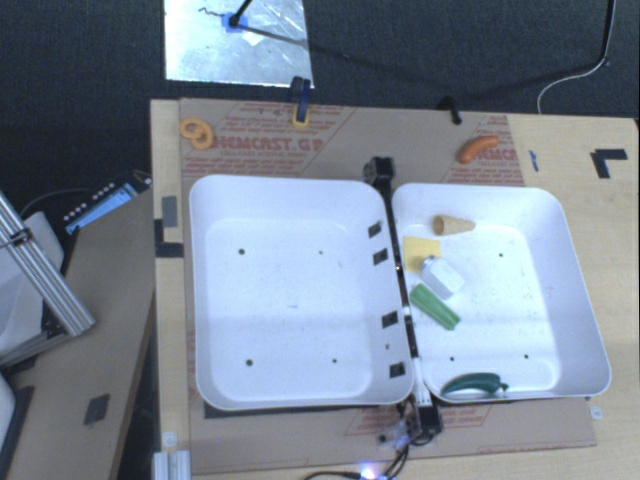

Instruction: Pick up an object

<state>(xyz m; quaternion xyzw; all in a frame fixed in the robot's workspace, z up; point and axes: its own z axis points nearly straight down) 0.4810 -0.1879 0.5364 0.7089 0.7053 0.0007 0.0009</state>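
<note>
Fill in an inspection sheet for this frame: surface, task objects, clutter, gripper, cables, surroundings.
Surface: bench bearing left bin and right bin side by side.
Job's things: in the right bin, cone, yellow block, white block, green block, dark green curved piece.
Clutter: orange sausage shape and ring on the bench, outside the bins.
Gripper: nothing seen.
Cables: white cable on the floor.
Surroundings: silver sheet on dark carpet.

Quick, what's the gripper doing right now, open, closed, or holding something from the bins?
Gripper: its state cannot be told from this camera view.
</note>
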